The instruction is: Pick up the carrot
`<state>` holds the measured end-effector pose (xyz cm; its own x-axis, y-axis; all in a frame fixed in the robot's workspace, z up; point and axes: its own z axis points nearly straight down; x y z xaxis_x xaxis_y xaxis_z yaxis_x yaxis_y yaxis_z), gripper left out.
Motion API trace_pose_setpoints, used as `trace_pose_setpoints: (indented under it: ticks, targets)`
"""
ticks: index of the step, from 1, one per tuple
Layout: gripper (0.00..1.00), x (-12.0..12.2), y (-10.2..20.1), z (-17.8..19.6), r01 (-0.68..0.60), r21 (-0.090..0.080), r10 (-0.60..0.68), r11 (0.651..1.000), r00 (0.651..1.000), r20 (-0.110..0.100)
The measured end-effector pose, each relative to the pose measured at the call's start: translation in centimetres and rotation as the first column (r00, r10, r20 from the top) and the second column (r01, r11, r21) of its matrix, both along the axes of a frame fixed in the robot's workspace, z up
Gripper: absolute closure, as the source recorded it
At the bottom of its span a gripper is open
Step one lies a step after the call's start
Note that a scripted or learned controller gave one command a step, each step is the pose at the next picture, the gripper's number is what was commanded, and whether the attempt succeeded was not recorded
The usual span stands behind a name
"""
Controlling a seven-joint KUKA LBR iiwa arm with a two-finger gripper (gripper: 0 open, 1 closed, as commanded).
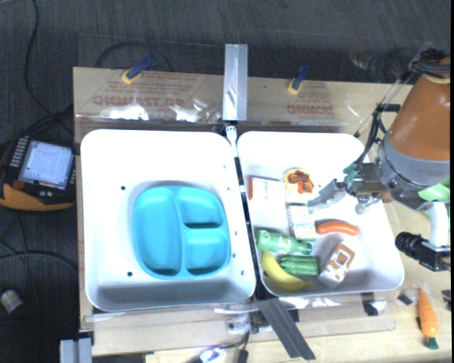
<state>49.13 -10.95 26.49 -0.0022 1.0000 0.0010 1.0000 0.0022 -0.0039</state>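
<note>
Claw (327, 195) fingers look parted and hold nothing, poised just above the carrot (337, 227) in the right bin (386, 274).

The left bin (106, 157) is white and holds a light blue divided tray (181, 231). In the white right bin (378, 271) lie an orange carrot (337, 227), a yellow banana (278, 274) and green vegetables (284, 243). The arm (424, 119) is orange above grey, over a tan table (340, 97).

Blue divided tray (180, 229) lying in the left white bin (106, 157), banana (278, 274) curving along the right bin's (378, 267) near wall beside green vegetables (286, 243), small handheld screen (39, 169) glowing on dark carpet (30, 51), clamps (138, 69) gripping the table's (325, 100) far edge
</note>
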Motion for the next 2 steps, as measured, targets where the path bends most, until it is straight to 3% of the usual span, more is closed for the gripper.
trace_pose_setpoints:
  ticks: [1, 2]
  targets:
    - [1.00, 0.0, 0.1, 0.8, -0.002, 0.001, 0.002, 1.000, 1.000, -0.003]
    - [1.00, -0.8, -1.0, -2.3, -0.204, 0.001, 0.204, 0.979, 0.979, 0.000]
